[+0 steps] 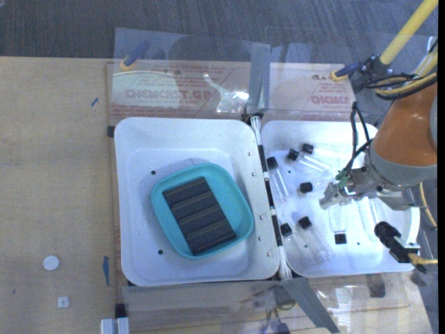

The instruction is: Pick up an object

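Observation:
The right white bin (306,263) holds several small clear vials with black caps, among them one at the back (300,152), one in the middle (304,186) and one near the front (304,223). My gripper (332,195) hangs low over the right half of this bin, just right of the middle vial. I see nothing between its fingers. The left white bin (139,152) holds a teal tray (240,211) with a dark ribbed block (199,214) lying in it.
The arm's grey body and orange band (410,134) cover the right bin's far right side, with cables above. A raised ridge (268,193) divides the two bins. Clear plastic sheeting (188,89) lies behind the bins. The wooden bench (49,186) stretches left.

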`<state>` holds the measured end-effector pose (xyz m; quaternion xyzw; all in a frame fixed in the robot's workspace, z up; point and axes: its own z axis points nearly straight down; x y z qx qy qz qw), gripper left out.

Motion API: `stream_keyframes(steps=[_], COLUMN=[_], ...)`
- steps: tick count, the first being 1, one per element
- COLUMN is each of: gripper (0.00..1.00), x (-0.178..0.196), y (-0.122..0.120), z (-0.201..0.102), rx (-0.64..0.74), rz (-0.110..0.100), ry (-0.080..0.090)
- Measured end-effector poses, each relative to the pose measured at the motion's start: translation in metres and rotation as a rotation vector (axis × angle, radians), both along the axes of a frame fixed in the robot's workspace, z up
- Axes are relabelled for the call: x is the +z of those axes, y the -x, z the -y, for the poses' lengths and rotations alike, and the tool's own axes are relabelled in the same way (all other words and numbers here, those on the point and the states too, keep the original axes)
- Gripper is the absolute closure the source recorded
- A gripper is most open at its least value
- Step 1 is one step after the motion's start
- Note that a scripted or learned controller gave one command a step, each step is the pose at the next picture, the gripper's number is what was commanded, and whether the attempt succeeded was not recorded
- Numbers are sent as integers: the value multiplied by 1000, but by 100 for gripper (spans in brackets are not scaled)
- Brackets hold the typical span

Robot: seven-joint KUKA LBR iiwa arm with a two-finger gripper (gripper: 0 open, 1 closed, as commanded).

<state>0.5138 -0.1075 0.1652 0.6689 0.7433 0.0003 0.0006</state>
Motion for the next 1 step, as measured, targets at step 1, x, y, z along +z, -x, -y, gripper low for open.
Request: stream_keyframes(steps=[1], gripper=[100], x=[62], y=[-57], z=[-28], rx=[134], rz=[1], ry=[0])
